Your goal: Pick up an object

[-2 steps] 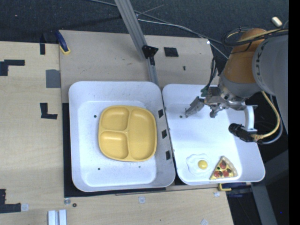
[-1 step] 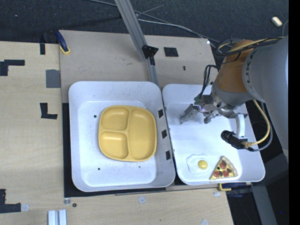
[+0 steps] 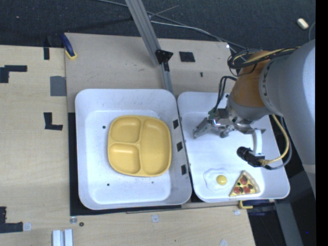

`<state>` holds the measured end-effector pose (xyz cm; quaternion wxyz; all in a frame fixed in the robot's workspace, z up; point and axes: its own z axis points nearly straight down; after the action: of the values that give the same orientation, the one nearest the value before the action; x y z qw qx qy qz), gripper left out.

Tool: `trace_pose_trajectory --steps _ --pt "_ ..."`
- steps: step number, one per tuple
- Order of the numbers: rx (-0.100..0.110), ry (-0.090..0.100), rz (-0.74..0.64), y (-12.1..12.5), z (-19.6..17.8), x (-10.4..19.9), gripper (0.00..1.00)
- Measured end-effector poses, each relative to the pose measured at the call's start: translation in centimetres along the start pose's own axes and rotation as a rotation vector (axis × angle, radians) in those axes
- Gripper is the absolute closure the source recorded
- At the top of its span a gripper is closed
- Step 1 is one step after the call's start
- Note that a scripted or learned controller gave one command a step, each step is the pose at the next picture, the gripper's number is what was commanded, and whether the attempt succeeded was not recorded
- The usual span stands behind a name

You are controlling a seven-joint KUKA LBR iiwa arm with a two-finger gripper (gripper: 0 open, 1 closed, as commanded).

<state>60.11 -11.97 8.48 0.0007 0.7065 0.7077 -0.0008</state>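
Pincer (image 3: 205, 128) hung open and empty in the right bin (image 3: 195, 104), needing to reach the fried-egg toy (image 3: 217, 179) next.

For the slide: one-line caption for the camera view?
KUKA arm's gripper over right bin holding toy fried egg and pizza slice; yellow plate in left bin.

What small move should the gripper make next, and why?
Probably move toward the near edge of the right bin, over the fried egg or pizza slice. The gripper hangs over bare bin floor, apart from both.
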Motion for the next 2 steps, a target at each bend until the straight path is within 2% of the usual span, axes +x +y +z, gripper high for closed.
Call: trace_pose_trajectory --steps 1,2 --pt "-0.005 -0.002 0.0 0.1 -1.3 0.0 1.0" --pt "-0.004 0.001 0.0 0.8 -6.7 -0.9 1.0"
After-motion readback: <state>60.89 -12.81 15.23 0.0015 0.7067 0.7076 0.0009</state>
